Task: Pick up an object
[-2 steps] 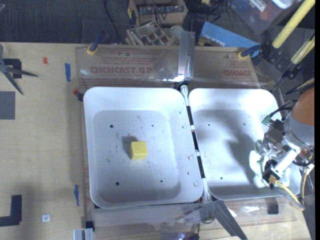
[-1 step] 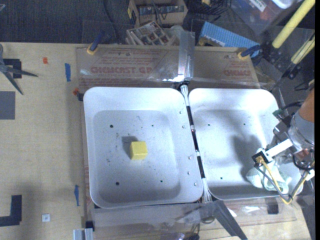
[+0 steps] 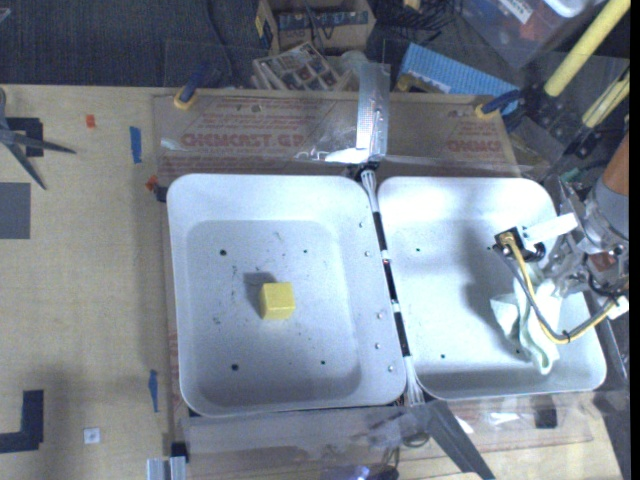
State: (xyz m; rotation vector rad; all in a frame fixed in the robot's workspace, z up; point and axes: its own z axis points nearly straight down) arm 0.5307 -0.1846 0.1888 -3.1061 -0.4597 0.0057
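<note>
No pick confirmed yet: my gripper point(image 3: 540, 268) sits low in the right bin point(image 3: 440, 218) over a crumpled pale cloth point(image 3: 522, 326), grip state can't tell, while the yellow block point(image 3: 278, 300) lies untouched in the left bin point(image 3: 200, 208).

A pale wooden surface point(image 3: 80, 298) carries two white bins side by side, the left bin point(image 3: 175, 268) touching the right bin point(image 3: 450, 193) along a dark seam. Behind them lies a printed cardboard sheet point(image 3: 250, 128), with a silver tape strip point(image 3: 372, 118) running down its middle. Blue tape marks point(image 3: 135, 144) and a dark square patch point(image 3: 14, 211) sit on the wood well left of the bins. A yellow pole point(image 3: 590, 38) slants across the far right corner.
</note>
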